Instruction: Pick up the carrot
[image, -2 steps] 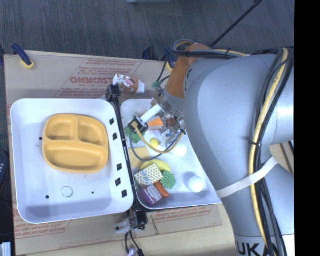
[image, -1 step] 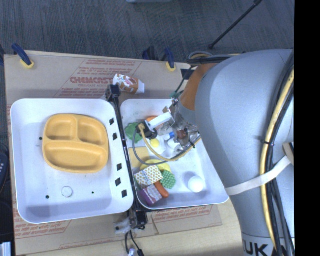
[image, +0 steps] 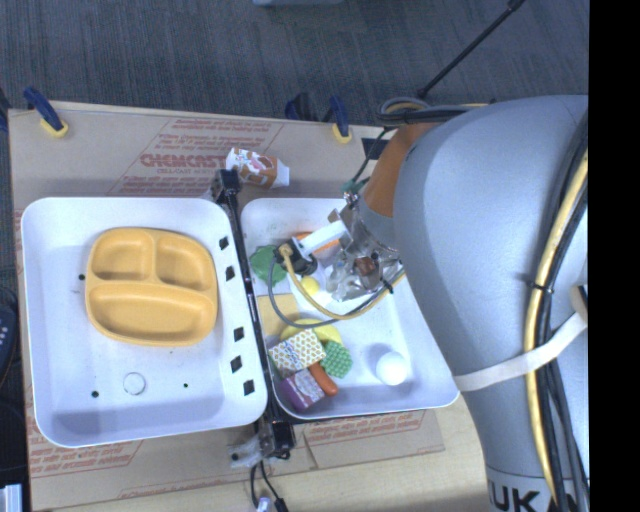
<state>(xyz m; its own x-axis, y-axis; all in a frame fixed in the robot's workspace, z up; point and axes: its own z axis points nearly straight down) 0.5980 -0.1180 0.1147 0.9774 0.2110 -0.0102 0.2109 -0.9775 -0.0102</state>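
Your gripper hangs low over the middle of the right bin, and the clutter of cable and metal around its tip means you cannot tell how it stands, so treat its state as unknown and do not count on anything being held. The carrot lies well clear of it, down near the bin's front edge, close to the wall that this bin shares with the left bin. It is a short orange piece, and its long axis seems to run at a slant, one end toward the shared wall and further back, the other toward the front edge; the piece is small enough that you should take that as a reading, not a certainty. A patterned block sits just behind it, a purple piece touches it on the shared-wall side, and a green dotted piece crowds it on the far side, with a white ball further along the front edge. So the move, as you should judge it, is a shift from mid-bin toward the front edge and a little toward the shared wall, with the closing direction set across the carrot's slant. The neighbours leave little room, and catching the purple piece instead looks like the main risk. The yellow tray in the left bin plays no part.
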